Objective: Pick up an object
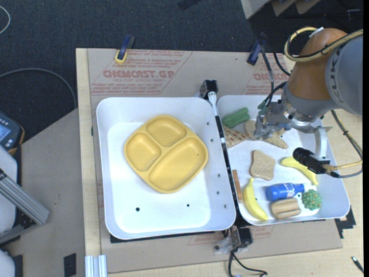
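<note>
Yellow tray [166, 153] in left bin [109, 172] | tool [266, 127] low over right bin [340, 203], state indeterminate | bread [263, 165], bananas [254, 199] near

Plate [166, 153] sits mid left bin [109, 172]. Right bin [337, 203]: bread slice [263, 165] at centre, 2 bananas [254, 199] flanking it, can [285, 190] near front edge.

A yellow divided plate [166, 153] lies in the left bin [109, 172]; clamps [123, 48] grip the board.
</note>
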You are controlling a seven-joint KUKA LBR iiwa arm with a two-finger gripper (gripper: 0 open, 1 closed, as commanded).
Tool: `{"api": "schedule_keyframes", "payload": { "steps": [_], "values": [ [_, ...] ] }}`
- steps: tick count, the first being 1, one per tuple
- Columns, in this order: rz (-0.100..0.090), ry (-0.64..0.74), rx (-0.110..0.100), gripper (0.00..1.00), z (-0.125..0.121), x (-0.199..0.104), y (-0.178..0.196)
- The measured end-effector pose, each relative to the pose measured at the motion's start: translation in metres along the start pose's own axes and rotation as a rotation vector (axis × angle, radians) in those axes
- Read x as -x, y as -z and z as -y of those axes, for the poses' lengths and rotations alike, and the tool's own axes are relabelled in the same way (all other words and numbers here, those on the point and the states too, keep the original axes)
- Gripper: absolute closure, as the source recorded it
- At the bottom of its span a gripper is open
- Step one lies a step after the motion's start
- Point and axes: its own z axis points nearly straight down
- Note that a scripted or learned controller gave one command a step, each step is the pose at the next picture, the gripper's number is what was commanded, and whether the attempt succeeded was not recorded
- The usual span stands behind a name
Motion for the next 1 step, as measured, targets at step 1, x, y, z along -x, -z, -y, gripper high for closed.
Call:
{"api": "schedule_keyframes", "payload": {
  "steps": [1],
  "values": [
    [0.0,0.0,0.001,1.0,-0.0053,-0.0026,0.0439]
  ]
}}
